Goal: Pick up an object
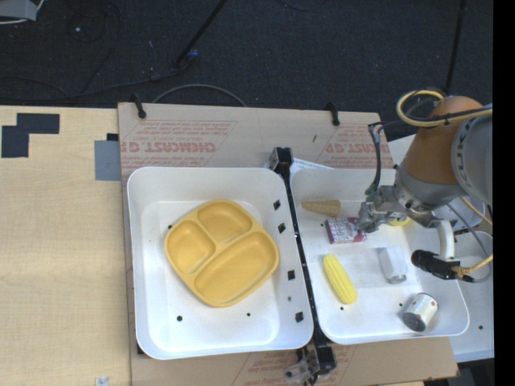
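can't tell the jaws' state, but the gripper (pixel 366 222) sits over the pink packet (pixel 343 231) beside the corn (pixel 339 278); looks light and crinkly, I'd pinch across its short sides.

Cardboard sheet (pixel 201 139) under the bins bears red print, upside down, reading roughly "CHEMCAST GP"

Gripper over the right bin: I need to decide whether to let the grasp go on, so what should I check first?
1. Gripper is above the right bin: ok.
2. A target lies close: the small pink packet sits right beside the gripper: ok.
3. Something between the fingers: cannot tell.
4. Neighbours stand apart from the packet: corn cob and tan wedge do not touch it: ok.
5. Yellow divided plate lies in the left bin, out of the way: ok.
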Robot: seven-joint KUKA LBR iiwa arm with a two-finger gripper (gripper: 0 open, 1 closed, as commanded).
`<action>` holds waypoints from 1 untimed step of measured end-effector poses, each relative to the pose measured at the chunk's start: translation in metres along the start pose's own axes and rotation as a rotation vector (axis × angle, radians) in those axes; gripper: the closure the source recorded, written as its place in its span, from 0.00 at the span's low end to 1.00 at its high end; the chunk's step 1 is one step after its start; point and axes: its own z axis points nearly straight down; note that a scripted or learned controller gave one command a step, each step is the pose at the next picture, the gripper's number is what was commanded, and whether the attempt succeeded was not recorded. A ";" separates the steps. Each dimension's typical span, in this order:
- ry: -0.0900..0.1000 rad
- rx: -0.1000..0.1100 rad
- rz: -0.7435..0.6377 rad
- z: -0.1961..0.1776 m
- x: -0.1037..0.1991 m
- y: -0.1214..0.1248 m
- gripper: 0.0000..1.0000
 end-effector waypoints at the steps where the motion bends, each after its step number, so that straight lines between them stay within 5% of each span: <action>1: -0.004 0.007 -0.001 -0.062 0.001 0.005 1.00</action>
